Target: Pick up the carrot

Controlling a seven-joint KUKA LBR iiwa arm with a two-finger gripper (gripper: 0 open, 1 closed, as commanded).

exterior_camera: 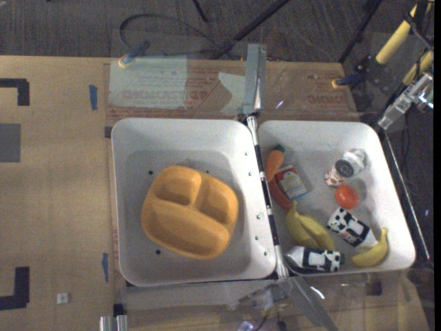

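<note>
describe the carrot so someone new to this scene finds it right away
Look in the right white bin, along its left wall. The long orange carrot with a green top lies there, its lower part under a small red-and-blue packet. The yellow bananas sit nearer the camera.

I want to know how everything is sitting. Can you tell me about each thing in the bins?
carrot: lying along the right bin's left wall
orange plate: right way up in the left bin
two bananas: lying flat
red tomato: resting apart
small can: tipped over
two cow-print cartons: lying down
</note>
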